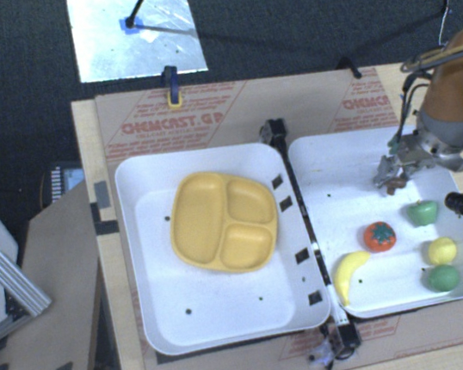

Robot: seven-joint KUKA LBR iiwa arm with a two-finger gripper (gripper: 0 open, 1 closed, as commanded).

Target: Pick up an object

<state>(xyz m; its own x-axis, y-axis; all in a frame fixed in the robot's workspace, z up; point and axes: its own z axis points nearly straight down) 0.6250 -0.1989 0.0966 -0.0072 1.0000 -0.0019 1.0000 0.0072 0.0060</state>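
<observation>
Camera view
Arm (453, 97): reaching in from the right, hanging over the right bin's (333, 164) far half.
Tool (391, 176): hovering low above bare bin floor; whether it is open or closed, I cannot tell; nothing is showing in its grip.
Fruit: tomato (379, 236), banana (348, 274), green apple (423, 212), lemon (441, 251) and lime (443, 278) are lying in the right bin's near half, apart from the tool.
Left bin (162, 321): holding a yellow divided plate (222, 220).
Worktop (228, 110): carrying both bins.

yellow tray (222, 220) | white bins (162, 321) | red tomato (379, 236) | yellow banana (349, 274)
</observation>
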